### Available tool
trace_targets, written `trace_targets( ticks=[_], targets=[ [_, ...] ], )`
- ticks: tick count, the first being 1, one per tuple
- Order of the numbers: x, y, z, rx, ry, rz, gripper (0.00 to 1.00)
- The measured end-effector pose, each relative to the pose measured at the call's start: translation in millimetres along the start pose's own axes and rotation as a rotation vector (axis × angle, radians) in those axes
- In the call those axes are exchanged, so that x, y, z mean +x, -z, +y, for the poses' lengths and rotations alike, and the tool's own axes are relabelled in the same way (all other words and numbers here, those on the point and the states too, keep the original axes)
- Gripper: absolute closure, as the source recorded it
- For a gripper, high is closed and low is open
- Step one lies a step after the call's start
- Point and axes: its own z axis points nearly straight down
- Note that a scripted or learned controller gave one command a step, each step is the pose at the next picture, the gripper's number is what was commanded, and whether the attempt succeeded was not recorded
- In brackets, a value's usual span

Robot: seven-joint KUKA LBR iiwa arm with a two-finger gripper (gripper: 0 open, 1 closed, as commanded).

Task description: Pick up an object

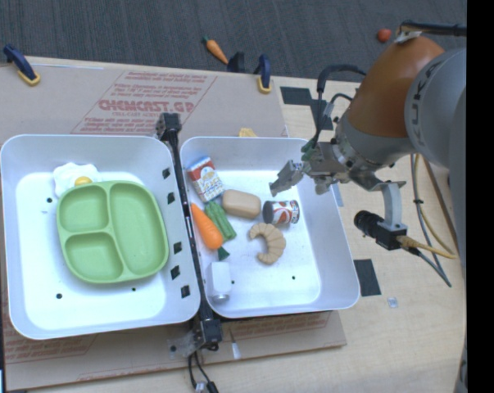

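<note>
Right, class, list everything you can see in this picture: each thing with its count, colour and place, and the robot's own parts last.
Bins: two, white, side by side on the bench.
Divided plate: one, green, left bin.
Fried egg toy: one, white and yellow, left bin, behind the plate.
Carton: one, red and white, right bin, back left.
Carrot: one, orange, right bin, left side.
Bread roll: one, tan, right bin, middle.
Can: one, red and white, on its side, beside the roll.
Croissant: one, tan, in front of the can.
Clamps: blue, cardboard's back edge.
Arm: grey and orange, right side.
Pincer: one, dark, over the can.
</note>
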Motion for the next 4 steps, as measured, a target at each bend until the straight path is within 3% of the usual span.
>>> trace_targets(
  ticks=[1, 2, 3, 4],
  targets=[
    [-49, -138, 2, -0.001, 0.001, 0.002, 0.0],
    [10, -138, 90, -0.003, 0.002, 0.001, 0.0],
    [10, -128, 90, -0.002, 0.005, 0.0, 1.0],
    [-4, -58, 55, -0.003, -0.001, 0.0, 1.0]
  ],
)
